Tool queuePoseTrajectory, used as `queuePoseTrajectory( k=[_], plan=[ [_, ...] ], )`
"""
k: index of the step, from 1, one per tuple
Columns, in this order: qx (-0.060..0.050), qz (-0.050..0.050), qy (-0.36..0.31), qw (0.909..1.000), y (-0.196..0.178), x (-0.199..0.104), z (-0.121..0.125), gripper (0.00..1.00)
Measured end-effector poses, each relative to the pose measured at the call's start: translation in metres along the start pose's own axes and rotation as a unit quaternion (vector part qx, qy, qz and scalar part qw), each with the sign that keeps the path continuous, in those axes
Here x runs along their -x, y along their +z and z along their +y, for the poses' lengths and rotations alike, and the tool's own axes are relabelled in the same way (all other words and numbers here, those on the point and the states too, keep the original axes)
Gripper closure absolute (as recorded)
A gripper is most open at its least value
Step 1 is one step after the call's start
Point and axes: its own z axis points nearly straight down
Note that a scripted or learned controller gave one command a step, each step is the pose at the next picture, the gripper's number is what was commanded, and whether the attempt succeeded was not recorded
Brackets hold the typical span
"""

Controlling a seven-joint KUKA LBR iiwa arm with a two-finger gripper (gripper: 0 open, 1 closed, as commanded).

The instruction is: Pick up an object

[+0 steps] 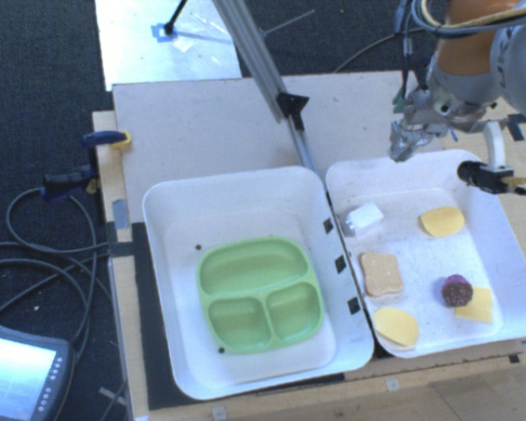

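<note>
Right bin [525, 303]: white block [364, 216], toast slice [381, 273], yellow pieces, dark ball [456, 290]; gripper [406, 146] over far edge, nothing grasped, block nearest, below-left; jaws' state indiscernible.

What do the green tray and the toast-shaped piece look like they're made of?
The green tray looks like moulded plastic: even colour, soft sheen, rounded compartments. The toast-shaped piece is probably toy food, plastic or foam: matte tan with a paler edge. I can't tell which.
</note>
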Motion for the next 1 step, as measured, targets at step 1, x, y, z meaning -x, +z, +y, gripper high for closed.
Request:
queuePoseTrajectory(
  k=[1],
  plan=[
    [-0.001, 0.001, -0.004, 1.0000, -0.0123, -0.0437, -0.0188, 1.00]
  ],
)
